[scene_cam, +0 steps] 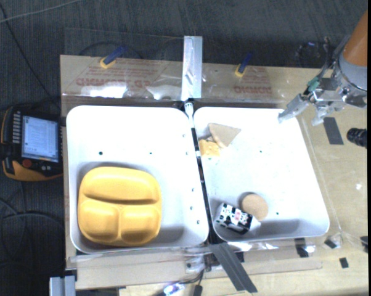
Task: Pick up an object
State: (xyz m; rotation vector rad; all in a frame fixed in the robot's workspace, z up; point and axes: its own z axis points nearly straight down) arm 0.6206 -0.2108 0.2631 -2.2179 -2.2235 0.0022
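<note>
While gripper (302, 106) hangs at right bin's (296, 165) two o'clock, fingers apparently spread, empty, we favour round cork-like disc (254, 205) at six o'clock: probably light, stiff; pinch across edges.

Red print on the clear sheet (136, 79) behind the bins is too blurred to read.

The arm (358, 48) reached in from the right, its gripper (302, 108) tilted down-left; the 2 fingers seemingly stood apart, holding nothing.
</note>
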